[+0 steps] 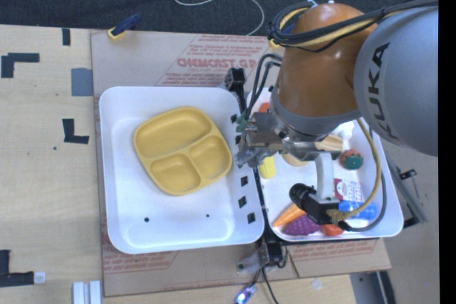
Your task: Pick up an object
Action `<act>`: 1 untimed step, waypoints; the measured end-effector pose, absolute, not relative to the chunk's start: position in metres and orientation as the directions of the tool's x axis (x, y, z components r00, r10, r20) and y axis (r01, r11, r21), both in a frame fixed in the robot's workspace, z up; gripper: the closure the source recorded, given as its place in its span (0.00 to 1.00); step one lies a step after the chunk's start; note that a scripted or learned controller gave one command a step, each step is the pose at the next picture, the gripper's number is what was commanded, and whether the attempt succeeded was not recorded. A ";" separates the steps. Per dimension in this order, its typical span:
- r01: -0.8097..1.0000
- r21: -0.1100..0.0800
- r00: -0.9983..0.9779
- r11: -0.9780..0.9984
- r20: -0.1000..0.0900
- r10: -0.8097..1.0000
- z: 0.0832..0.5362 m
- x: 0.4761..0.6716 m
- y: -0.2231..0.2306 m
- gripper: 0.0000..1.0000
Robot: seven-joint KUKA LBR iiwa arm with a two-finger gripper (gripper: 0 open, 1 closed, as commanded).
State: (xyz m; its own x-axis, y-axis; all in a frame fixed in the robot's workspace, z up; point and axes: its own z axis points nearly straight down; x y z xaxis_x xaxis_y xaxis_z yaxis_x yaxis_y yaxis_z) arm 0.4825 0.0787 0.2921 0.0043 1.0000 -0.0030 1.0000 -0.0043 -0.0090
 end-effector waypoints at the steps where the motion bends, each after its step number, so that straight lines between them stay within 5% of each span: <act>1: 1.000 0.013 0.007 -0.007 -0.002 1.000 0.414 0.485 -0.002 1.00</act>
State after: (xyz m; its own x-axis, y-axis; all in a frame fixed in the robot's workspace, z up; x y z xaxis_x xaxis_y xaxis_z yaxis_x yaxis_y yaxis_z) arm 0.4845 -0.0017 0.4139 0.0072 1.0000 -0.0018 0.9999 -0.0072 0.0134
